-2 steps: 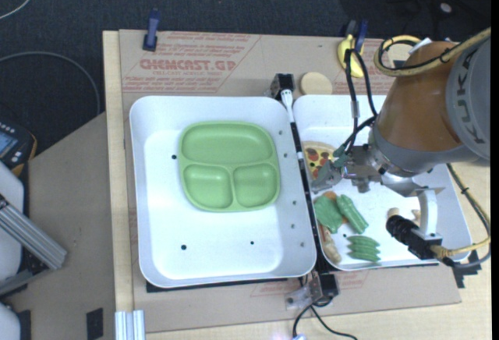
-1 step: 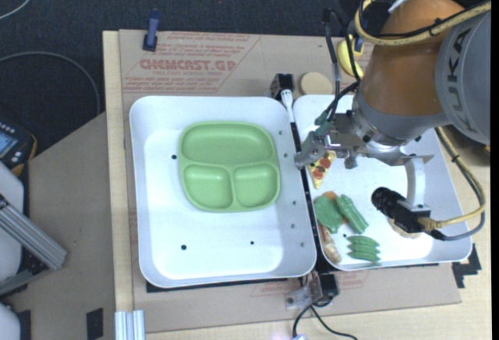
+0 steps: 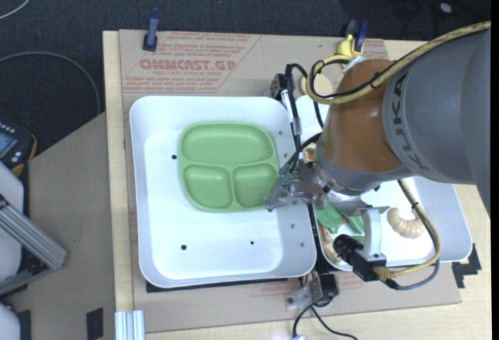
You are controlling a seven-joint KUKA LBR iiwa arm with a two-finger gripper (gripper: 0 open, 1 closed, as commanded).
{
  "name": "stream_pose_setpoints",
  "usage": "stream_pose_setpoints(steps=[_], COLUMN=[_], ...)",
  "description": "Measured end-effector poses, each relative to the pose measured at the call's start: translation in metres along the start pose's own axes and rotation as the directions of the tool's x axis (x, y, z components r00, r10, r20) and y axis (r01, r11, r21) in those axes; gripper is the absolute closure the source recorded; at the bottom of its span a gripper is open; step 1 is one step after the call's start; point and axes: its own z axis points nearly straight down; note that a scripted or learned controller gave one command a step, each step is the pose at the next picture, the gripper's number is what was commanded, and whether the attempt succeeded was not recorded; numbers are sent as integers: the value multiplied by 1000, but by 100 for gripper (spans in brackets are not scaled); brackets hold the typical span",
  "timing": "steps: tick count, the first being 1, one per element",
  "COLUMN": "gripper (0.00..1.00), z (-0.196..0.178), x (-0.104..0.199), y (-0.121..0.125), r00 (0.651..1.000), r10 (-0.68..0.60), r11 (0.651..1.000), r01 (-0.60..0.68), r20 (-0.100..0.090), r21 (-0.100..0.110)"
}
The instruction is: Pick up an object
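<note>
The green plate [image 3: 228,165], a shallow dish with one wide compartment and two smaller ones, lies flat in the left bin [image 3: 156,198], in its upper middle part, with its long axis running roughly left to right across the view. The tool [image 3: 287,189] sits at the plate's lower right corner, just above the wall that the two bins share, so the plate lies to the tool's left and slightly up in the view, touching it or very nearly so. Whether the tool is apart, together or clamped on the plate's rim cannot be told: the dark metal parts at the tip blur together and the wrist's orange band [image 3: 355,124] covers much from above. The arm [image 3: 437,112] comes in from the right and hangs over the right bin [image 3: 460,233], hiding most of what lies there; a pale curled thing [image 3: 405,223] shows beside the wrist, and a green scrap [image 3: 337,219] peeks out under it. A cardboard sheet [image 3: 187,61] with red printing covers the desk [image 3: 86,167] behind the bins. Judging from this, the plate is the likely target, and the move ahead turns on that corner: the rim is thin and low, so a grip there would need the tool to straddle the edge squarely, else the plate may tip or slide away toward the left.
</note>
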Motion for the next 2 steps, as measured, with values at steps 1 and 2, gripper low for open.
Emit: stream_pose_setpoints(steps=[1,2], gripper=[0,100], z=[-248,-249], x=[-5,-5], y=[2,1], r00=[1000,1000], r10=[1,1], r11=[999,1000], r01=[-1,-1], r20=[-2,2], r21=[-33,-16])
